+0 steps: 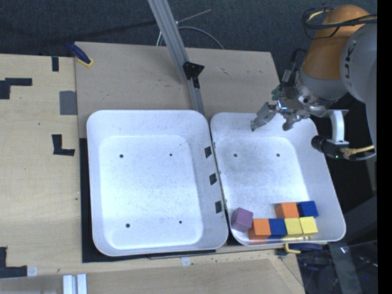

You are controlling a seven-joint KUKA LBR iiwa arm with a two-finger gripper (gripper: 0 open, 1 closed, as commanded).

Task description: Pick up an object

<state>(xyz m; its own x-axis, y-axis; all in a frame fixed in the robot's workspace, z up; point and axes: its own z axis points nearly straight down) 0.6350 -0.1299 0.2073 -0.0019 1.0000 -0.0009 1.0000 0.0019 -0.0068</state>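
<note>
Plainly, the right bin (pixel 318 164) carries everything that matters. The gripper (pixel 274 120) is held over its far edge, fingers spread apart, nothing between them. The blocks (pixel 282 220) are clustered along the near edge, toward the near right corner, well apart from the gripper. The purple block (pixel 242 218) is set at the cluster's left end, slightly separate.

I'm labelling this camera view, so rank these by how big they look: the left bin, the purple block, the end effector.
1. Left bin, by far the largest.
2. End effector, raised nearer the camera, which may inflate it.
3. Purple block, smallest.
</note>
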